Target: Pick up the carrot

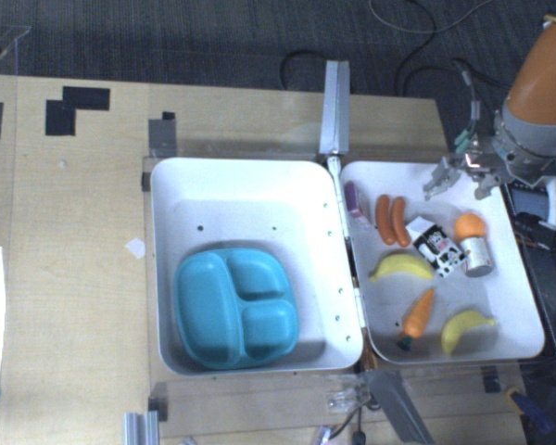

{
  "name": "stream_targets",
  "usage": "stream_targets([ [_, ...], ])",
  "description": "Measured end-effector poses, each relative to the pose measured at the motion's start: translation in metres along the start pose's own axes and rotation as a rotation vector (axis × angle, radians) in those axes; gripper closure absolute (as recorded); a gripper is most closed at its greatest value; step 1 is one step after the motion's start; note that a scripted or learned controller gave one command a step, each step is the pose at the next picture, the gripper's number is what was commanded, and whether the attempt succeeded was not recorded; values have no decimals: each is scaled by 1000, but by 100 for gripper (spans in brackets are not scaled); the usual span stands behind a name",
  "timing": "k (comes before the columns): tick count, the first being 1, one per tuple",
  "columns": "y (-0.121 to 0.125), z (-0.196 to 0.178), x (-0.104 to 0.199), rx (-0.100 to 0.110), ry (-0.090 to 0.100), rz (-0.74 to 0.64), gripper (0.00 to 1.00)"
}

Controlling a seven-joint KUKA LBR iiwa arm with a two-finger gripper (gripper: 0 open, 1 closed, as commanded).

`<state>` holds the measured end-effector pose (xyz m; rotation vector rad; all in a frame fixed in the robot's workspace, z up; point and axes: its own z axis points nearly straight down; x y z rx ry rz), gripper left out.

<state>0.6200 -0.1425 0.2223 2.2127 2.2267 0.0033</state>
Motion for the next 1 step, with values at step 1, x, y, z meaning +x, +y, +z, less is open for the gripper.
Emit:
stream_targets([
  [1, -16, 94, -40, -20, -3, 15, 0],
])
